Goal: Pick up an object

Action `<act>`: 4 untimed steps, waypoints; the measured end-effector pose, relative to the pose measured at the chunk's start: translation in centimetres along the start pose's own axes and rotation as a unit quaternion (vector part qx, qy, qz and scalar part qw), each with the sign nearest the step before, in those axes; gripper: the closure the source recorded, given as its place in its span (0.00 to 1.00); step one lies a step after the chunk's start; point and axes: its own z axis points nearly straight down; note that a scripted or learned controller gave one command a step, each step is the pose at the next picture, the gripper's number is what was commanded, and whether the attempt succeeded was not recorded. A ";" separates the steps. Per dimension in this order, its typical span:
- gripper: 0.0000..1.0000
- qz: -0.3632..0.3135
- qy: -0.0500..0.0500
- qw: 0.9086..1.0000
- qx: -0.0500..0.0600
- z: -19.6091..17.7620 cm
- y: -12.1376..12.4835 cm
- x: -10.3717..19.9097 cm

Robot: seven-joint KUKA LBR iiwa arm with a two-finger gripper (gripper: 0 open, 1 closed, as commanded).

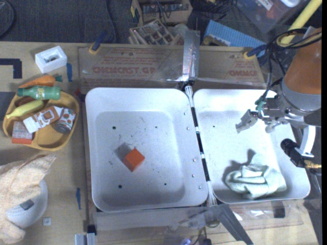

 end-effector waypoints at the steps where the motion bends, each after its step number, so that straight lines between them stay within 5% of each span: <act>1: 0.00 -0.002 0.000 1.000 -0.001 8.7 -3.0 -4.9; 2: 0.00 -0.034 0.000 0.999 -0.003 12.1 -3.8 -7.3; 3: 0.00 -0.072 -0.001 0.997 -0.005 12.1 -2.1 -2.6; 4: 0.00 -0.065 -0.001 0.998 -0.002 2.5 -4.4 3.7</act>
